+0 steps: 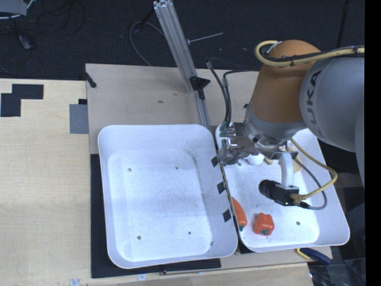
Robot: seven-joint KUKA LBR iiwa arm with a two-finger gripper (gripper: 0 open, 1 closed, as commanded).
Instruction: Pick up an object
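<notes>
hand (243,154) low over the right bin's (312,226) far left corner, how open i cannot tell, so i judge i'm only approaching: the red block (264,223) and orange piece (238,213) lie by its near edge, the piece against its left wall, so next i must shift nearward and descend.

camera: one, fixed overhead | faces: down at a slant | covers: left bin (155,189), right bin (315,228)

left bin (116,159) white | right bin (324,222) white | lump (264,223) orange-red | slim piece (239,213) probably orange
</notes>
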